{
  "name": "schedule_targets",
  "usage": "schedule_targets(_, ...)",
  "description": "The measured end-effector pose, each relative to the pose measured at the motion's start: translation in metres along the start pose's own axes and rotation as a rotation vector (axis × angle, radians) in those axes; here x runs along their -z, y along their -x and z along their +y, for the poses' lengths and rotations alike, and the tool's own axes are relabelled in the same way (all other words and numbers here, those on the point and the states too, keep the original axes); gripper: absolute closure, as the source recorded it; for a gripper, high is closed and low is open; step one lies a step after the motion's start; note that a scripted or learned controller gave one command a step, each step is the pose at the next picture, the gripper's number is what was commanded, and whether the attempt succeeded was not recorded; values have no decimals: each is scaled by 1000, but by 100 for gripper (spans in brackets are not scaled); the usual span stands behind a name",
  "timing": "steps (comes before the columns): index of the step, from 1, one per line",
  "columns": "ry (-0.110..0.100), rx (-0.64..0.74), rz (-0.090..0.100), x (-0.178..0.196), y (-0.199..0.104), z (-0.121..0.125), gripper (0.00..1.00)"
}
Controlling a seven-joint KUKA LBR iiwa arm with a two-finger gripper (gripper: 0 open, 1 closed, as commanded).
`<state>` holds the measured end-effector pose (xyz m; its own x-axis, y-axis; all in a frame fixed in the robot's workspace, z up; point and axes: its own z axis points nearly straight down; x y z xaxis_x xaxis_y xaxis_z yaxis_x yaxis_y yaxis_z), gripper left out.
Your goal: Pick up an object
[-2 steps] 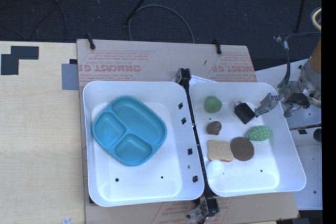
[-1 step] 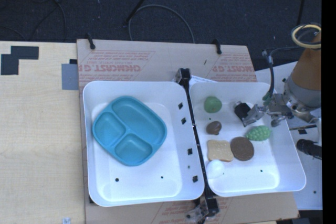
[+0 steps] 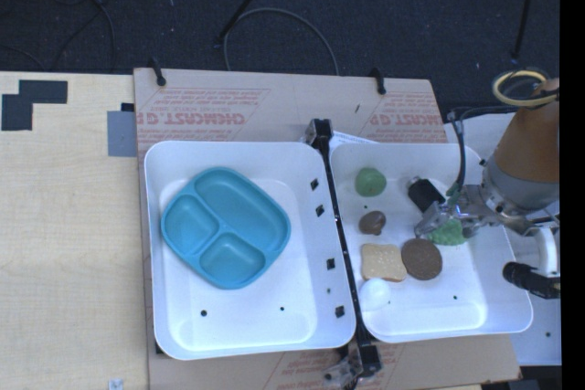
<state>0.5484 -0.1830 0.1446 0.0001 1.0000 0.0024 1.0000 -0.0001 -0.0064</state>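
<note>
Gripper [image 3: 441, 222] low over green leafy piece [image 3: 450, 234], right bin [image 3: 512, 320]; grip state cannot be told. Piece judged light, soft, crumpled; pinch across middle bulk, not thin edge.

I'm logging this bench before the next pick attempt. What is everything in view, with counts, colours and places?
bins: two, white, side by side
cardboard sheet: one, brown, under the bins
divided plate: one, blue, left bin
ball: one, green, right bin, far side
lump: one, brown, right bin, just nearer than the ball
toast slice: one, tan, right bin
disc: one, dark brown, right of the toast slice
egg shape: one, white, right bin, near left corner
block: one, black, right bin, left of the pincer
leafy piece: one, green, at the pincer
arm: one, grey with orange, entering from the right
pincer: one, over the right bin
</note>
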Motion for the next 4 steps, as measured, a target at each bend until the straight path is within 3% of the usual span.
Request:
schedule_targets(1, 2, 0, 0, -52, -1, 0, 0)
schedule_targets(2, 3, -2, 0, -40, 0, 0, 100)
schedule_targets(4, 9, 2, -3, 61, -4, 8, 100)
